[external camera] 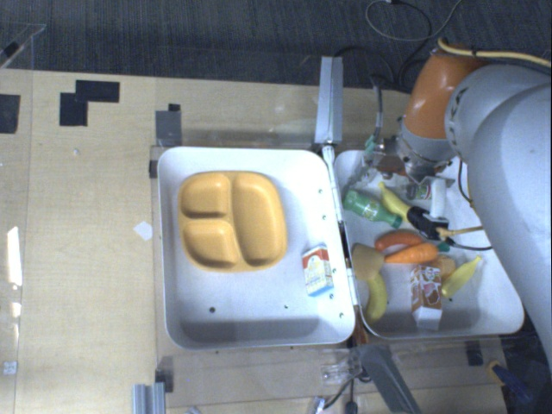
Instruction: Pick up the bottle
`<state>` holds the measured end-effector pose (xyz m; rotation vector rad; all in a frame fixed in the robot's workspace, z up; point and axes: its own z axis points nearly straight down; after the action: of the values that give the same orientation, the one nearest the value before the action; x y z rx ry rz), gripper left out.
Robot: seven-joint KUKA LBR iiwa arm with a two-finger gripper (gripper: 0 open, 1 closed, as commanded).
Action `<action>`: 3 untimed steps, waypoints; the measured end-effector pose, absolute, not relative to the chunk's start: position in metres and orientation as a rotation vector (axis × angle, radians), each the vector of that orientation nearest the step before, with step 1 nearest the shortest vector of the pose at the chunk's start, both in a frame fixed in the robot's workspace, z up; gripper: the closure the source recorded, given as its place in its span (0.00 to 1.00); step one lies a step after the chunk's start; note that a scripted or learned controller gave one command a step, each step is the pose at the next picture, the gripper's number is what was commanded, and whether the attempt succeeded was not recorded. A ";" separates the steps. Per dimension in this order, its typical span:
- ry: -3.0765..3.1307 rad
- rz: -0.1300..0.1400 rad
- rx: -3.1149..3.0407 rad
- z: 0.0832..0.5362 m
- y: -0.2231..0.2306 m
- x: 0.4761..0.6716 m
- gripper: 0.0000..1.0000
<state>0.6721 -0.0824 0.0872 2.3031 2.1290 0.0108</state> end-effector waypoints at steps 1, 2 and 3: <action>1.858 0.015 2.525 0.088 -0.109 0.609 0.00; 1.700 0.003 2.637 0.262 -0.183 0.671 0.00; 1.805 0.015 2.554 0.118 -0.124 0.674 0.00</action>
<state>0.6738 -0.1245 0.1183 2.5540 1.8049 0.0154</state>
